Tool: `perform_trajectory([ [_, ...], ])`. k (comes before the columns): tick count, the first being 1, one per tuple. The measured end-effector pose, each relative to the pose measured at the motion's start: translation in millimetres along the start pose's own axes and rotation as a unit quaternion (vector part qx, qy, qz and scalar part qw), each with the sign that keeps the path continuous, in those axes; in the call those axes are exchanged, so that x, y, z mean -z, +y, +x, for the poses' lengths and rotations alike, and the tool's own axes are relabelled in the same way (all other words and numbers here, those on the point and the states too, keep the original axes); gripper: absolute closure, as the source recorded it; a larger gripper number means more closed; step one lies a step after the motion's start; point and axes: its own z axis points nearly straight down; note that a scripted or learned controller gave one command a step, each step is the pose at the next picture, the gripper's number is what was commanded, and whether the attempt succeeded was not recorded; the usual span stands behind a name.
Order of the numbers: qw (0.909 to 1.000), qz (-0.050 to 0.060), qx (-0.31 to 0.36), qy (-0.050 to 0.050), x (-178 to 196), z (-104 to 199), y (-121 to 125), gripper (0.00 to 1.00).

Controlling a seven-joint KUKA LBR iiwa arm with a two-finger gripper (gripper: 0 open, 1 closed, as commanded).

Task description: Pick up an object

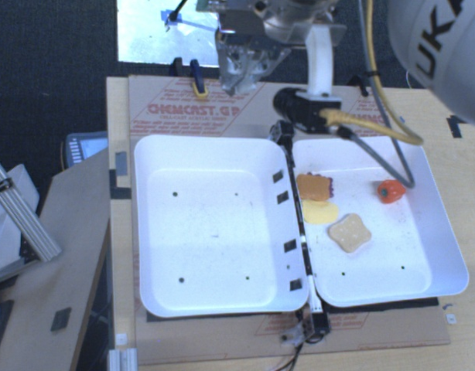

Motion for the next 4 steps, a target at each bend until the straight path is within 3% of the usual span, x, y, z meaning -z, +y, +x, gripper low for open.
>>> perform_trajectory([
  [1,1.0000,0.001,-0.003,-0.001,0,-3,18,1.00],
  [2,1.0000,0.001,-0.003,-0.001,0,-3,17,0.00],
  [3,1.0000,0.000,-0.002,0.000,12,-3,18,1.00],
  [4,1.0000,0.000,-0.002,0.000,11,-3,18,0.00],
])
